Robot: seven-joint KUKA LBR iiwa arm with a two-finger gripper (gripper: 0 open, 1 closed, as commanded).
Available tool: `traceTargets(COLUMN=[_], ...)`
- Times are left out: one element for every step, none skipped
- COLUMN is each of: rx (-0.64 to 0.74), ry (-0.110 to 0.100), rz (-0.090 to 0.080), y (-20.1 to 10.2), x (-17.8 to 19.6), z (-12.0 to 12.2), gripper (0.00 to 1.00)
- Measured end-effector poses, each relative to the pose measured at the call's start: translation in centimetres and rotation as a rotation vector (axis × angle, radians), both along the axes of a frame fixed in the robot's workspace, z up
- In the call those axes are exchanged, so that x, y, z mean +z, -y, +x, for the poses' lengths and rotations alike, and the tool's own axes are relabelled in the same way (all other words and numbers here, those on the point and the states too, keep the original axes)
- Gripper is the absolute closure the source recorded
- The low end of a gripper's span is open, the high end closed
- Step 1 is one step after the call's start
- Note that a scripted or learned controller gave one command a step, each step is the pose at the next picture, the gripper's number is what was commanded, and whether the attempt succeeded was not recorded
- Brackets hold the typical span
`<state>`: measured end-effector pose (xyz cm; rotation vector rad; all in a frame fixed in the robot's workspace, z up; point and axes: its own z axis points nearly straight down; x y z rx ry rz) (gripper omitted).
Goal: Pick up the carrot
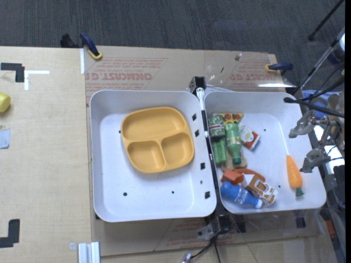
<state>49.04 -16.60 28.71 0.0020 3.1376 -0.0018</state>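
The carrot (294, 173) is orange with a small green top and lies lengthwise near the right wall of the right bin (274, 119). My gripper (305, 146) hovers at that bin's right edge, just above and to the right of the carrot. It is open, with one metal finger (299, 129) toward the back and the other close to the carrot's upper end. Nothing sits between the fingers.
In the left part of the right bin lie green bottles (227, 142), a blue bottle (239, 195), small cartons (250, 139) and an orange item (241, 176). The left bin (109, 201) bears a yellow divided plate (157, 138). A yellow object (3, 102) rests at the bench's far left.
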Motion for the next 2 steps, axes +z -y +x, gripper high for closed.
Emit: traceTargets(rx=[0.110, 0.034], ry=[0.000, -0.002], rz=[0.000, 0.001], y=[5.6, 5.4], x=[-7.7, -17.6], z=[1.2, -0.8], gripper=[0.00, 0.00])
